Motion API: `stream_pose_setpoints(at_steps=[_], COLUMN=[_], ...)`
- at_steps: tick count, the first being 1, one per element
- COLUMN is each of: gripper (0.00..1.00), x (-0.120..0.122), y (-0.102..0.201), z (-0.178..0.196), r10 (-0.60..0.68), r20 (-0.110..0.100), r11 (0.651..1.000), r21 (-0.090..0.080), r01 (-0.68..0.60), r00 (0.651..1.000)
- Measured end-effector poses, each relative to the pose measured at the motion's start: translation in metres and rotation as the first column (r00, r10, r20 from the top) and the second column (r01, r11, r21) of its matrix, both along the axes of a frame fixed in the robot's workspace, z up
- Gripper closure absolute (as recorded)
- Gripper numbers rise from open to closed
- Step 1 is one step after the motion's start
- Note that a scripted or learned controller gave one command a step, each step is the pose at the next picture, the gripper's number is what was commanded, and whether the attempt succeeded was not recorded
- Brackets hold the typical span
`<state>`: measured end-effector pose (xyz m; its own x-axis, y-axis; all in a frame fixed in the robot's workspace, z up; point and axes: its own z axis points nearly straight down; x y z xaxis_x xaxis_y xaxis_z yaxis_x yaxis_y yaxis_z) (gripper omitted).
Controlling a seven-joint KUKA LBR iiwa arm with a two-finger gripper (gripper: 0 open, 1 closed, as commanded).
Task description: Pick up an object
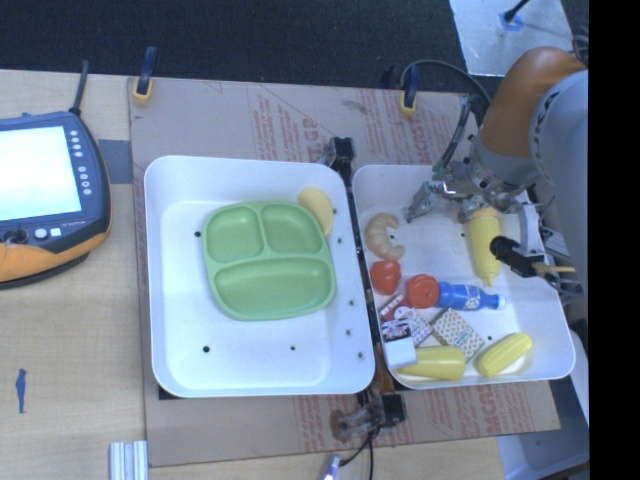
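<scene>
Yellow banana lies in our right bin, long way pointing down the bin. Our end effector hangs just beside its top end, fingers apart, holding nothing.

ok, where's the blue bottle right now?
In the camera view the blue bottle lies on its side in the right bin, roughly mid-bin, its red cap pointing left toward the tomato, just above the patterned cards.

Left bin: green divided plate, yellow fruit at its far-right corner. Right bin: gripper hung over assorted toy foods.
</scene>
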<state>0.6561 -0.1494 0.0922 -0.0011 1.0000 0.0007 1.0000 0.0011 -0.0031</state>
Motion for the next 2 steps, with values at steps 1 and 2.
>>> stream_pose_setpoints(at_steps=[1, 2], gripper=[0.00, 0.00], x=[0.001, 0.000], y=[-0.063, -0.060], z=[0.104, -0.002], r10=[0.001, 0.004], r20=[0.004, -0.002], r11=[1.000, 1.000], r21=[-0.002, 0.000], r01=[-0.001, -0.004], r00=[1.000, 1.000])
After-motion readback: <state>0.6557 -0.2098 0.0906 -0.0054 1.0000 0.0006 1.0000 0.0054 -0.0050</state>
